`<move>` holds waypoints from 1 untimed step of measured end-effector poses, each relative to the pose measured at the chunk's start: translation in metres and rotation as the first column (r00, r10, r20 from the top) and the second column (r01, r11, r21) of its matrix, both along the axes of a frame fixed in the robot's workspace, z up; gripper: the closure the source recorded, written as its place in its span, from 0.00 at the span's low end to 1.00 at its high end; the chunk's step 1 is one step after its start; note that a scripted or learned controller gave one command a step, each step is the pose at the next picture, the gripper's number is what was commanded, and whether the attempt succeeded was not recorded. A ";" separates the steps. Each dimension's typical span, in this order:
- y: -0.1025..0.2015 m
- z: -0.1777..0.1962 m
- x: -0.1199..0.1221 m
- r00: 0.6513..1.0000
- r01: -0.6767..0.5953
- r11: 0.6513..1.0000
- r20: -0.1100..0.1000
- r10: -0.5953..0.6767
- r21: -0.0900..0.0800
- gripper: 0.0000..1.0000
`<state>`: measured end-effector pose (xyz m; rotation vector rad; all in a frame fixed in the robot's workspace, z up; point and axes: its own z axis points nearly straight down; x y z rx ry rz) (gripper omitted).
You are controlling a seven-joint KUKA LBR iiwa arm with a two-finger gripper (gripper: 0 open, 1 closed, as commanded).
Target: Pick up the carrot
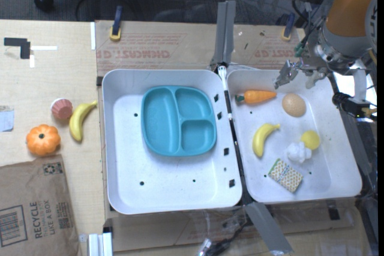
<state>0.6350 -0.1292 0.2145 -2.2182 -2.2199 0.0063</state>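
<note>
Fingers (287, 76) hang just right of the carrot (257, 96); open or closed, I cannot tell. Best to centre over its thick middle, then descend.

Brown paper bag (33, 207) at table's front-left corner: recycling symbol, printed "RECYCLE", smaller line beneath starting "LIKE A", rest not readable; barcode at left, digits too small. Cardboard sheet (162, 52) along table's back edge, behind bins: red print, upside down and mirrored, not legible.
</note>
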 end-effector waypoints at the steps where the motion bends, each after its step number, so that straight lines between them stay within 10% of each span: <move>1: 0.010 -0.125 -0.009 0.965 -0.263 0.965 0.003 0.263 0.001 0.00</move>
